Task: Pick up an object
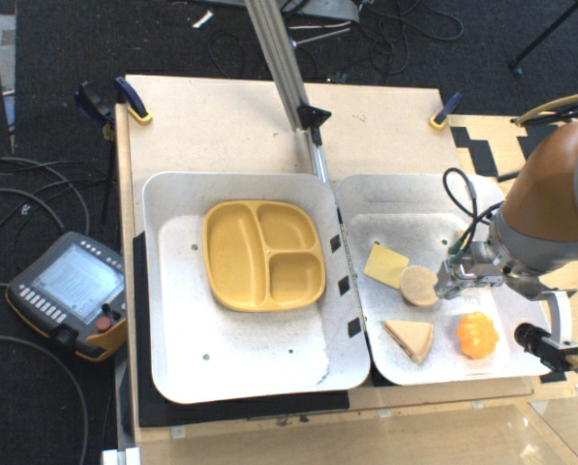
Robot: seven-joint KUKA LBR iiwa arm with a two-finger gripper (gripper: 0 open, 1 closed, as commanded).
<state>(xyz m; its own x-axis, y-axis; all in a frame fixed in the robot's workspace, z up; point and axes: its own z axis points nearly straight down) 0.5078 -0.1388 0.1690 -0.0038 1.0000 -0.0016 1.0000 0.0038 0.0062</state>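
Two shallow white bins sit side by side on one pale wooden bench [230, 114]. Left white bin [172, 356]: one item, a yellow plastic divided plate with three compartments [265, 255], lying flat near the bin's middle. Right white bin [395, 197]: four items. One pale yellow block, wedge-like, cheese-coloured [385, 264], at centre-left. One tan round disc-shaped piece [419, 286], touching the yellow block's lower right edge. One tan triangular wedge [410, 338], nearer the front edge, apart from the disc. One orange rounded lumpy object [476, 335], right of the wedge, apart from it.

One grey arm with orange band [558, 197] comes in from the right, over the right bin. Its gripper [455, 281] is low in the bin, just beside the tan disc on the disc's right side, above the orange object. Cannot tell how the gripper is set; the tip is too small and cluttered. Nothing visibly held.

One handheld controller with screen [71, 294] lies on the dark floor left of the bench. Two yellow-tipped clamps at the bench's back corners, left [134, 105] and right [443, 112]. One slanted metal pole [279, 51] rises from the bench's back.
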